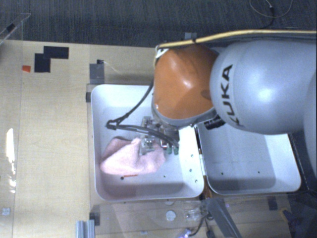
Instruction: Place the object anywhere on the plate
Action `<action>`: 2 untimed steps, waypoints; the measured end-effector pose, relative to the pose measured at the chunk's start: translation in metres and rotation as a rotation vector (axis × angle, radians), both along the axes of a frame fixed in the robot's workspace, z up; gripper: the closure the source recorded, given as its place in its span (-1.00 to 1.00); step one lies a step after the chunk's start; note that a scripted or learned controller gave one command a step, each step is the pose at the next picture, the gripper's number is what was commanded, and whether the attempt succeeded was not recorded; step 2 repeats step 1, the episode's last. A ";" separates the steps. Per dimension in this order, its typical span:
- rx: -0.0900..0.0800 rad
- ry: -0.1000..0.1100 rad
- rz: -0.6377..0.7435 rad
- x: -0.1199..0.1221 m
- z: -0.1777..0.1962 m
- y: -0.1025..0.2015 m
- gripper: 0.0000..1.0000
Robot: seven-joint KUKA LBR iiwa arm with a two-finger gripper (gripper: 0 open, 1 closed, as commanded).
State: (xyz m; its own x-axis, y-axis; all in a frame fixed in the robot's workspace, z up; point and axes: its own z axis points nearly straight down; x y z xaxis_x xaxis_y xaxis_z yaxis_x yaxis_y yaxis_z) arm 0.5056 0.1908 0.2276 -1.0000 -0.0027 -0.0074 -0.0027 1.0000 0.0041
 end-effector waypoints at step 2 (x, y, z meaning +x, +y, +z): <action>0.000 0.000 0.000 0.000 0.000 0.000 -1.00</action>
